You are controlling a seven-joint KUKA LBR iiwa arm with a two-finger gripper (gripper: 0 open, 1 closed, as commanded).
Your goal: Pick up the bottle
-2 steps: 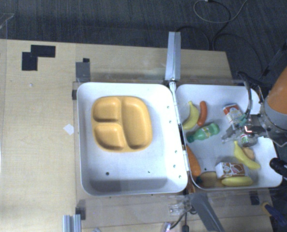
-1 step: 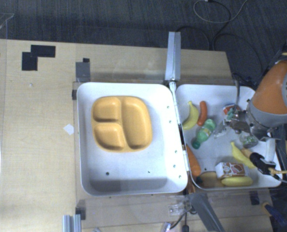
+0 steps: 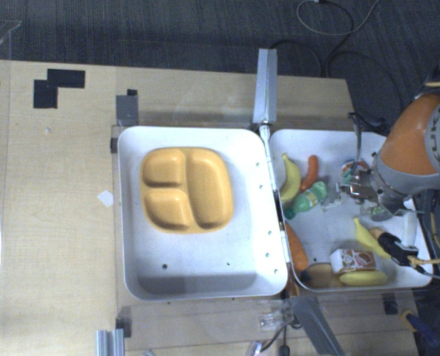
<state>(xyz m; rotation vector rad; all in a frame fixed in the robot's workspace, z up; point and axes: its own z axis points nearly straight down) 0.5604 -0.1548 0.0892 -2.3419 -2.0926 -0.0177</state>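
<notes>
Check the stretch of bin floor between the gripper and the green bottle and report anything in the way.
Nothing visible blocks it. The green bottle lies in the right bin, and the gripper is to its right across bare white floor. The banana and the carrot lie on the bottle's far side, up and left.

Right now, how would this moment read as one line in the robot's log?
task: pick up bottle | green bottle: lying in right bin, beside banana | gripper: above right bin, bottle not held

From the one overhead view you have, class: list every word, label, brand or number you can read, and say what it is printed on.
No text is legible.
Small carton in the right bin: red and white print, too blurred to read.
Green bottle: no label can be made out.
Yellow divided tray: plain, no marking.
</notes>
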